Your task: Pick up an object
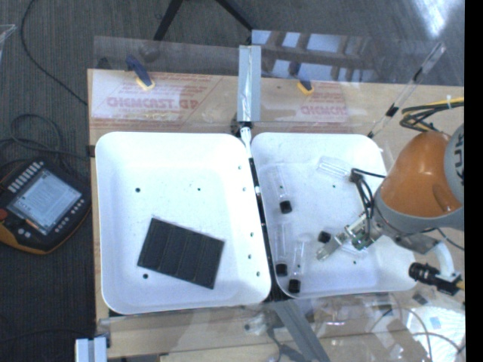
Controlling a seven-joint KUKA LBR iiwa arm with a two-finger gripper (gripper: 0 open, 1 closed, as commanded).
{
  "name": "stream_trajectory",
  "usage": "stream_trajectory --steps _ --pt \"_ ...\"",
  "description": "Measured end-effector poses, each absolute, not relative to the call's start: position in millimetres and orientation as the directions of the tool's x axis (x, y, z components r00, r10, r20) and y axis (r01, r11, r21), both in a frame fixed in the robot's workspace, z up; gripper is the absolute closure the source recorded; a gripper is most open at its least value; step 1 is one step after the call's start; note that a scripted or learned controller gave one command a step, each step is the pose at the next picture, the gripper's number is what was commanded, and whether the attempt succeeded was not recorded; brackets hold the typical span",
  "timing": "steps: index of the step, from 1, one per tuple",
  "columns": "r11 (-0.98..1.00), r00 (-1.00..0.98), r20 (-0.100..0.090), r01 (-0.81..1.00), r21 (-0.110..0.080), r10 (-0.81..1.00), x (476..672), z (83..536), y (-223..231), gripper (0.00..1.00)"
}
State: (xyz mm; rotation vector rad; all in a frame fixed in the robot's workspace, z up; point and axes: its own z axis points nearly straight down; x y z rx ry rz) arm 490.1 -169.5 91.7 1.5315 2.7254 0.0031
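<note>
Reaching in from the right, gripper (336, 245) sits low in right bin (377, 157), lower-middle part. Fingers: too small and cluttered to tell whether spread or closed; nothing clearly seen between them. Green-tinted part on gripper body, just right of tip.

Items, working outward:
- Black cap (324, 237): just left of gripper tip, touching or nearly so; can't tell which.
- Clear tube (299, 256): left of gripper, lying on bin floor, near but apart.
- Clear tube w/ black cap (284, 204): further left, near divider side, cap end toward bin centre.
- Two black caps (287, 276): bottom-left corner of right bin, close together.
- Clear ribbed piece (333, 167): upper part of right bin, well apart from gripper.
- Arm (419, 179): orange band, grey wrist below it, over right edge of right bin.
- Dark panel (181, 253): flat, ridged, lying tilted in lower part of left bin (121, 157); well apart from gripper.
- Pendant (41, 206): on floor, left of bench.
- Clamps (139, 72): on back edge of bench.
</note>
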Motion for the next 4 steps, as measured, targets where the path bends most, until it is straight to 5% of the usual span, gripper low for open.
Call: stream_trajectory --steps 1,2,3,4 --pt "0.521 -0.52 -0.013 0.854 0.014 0.854 492.2 102 -168 1.0" --pt "0.148 -0.148 -0.008 0.989 0.014 0.989 505.4 92 -128 1.0" --pt "0.079 -0.079 -0.003 0.997 -0.001 0.997 530.7 253 -66 1.0" --pt "0.169 -0.169 -0.003 0.986 0.001 0.986 512.8 345 2 1.0"
